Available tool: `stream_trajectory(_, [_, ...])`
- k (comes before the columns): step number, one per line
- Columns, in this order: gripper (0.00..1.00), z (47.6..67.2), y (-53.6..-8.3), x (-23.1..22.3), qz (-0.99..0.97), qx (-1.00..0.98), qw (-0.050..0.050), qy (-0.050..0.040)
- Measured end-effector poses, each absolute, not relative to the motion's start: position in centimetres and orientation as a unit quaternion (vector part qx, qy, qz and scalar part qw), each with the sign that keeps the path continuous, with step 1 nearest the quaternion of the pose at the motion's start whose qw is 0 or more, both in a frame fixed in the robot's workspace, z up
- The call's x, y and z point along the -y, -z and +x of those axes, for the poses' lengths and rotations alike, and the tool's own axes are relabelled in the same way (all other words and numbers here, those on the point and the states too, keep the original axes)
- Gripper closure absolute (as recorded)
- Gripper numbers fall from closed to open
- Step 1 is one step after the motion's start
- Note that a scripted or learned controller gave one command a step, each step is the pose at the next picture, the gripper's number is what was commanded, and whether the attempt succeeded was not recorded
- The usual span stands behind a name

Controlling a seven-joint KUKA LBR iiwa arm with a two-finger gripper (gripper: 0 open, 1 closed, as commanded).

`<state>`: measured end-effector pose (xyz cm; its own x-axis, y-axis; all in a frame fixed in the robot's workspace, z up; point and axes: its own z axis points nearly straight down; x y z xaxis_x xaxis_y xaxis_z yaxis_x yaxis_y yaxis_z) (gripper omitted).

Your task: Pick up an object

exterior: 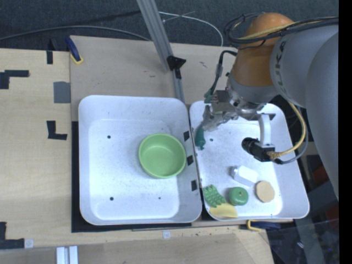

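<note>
Gripper (pixel 204 126) sits over the left edge of the right bin (pixel 286 147), near the wall it shares with the left bin (pixel 88 147). A teal object (pixel 200 139) hangs just below the fingertips and seems pinched between them, though contact is hard to confirm; judged closed on it. Whether it is off the floor I cannot tell. Lying near the front of the right bin: white piece (pixel 244 174), tan disc (pixel 265 191), green round (pixel 238 196), green ridged piece (pixel 212 194), yellow piece (pixel 225 211). Green bowl (pixel 161 155) in the left bin. Grasp looks made; a clear lift is left.
</note>
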<state>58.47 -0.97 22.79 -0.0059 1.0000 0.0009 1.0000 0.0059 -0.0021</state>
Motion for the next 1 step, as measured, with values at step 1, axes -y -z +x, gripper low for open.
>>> stream_trajectory(1, [1.0,58.58,-21.71,-4.15,-0.705,0.709,0.002,-0.0009])
